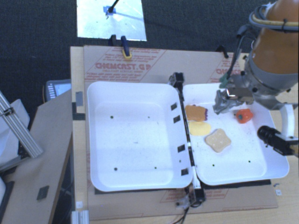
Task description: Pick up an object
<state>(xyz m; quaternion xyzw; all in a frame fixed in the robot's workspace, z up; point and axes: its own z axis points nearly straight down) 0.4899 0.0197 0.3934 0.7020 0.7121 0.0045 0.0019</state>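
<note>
The red-orange toy vegetable (243, 116) lies in the right bin (252, 171), just beside the gripper (224, 107); I cannot tell its jaw state. Best centre squarely above it before descending.

Two bins side by side on a board (140, 64): left bin (135, 134), right bin (247, 164).
Right bin holds four items: toast slice (218, 140); flat disc (199, 128) touching it at 10 o'clock; block (195, 112) at 12 o'clock of the disc; small piece (243, 116) at 2 o'clock of the toast, apart.
Gripper (225, 101) above the right bin, between block and small piece.
</note>
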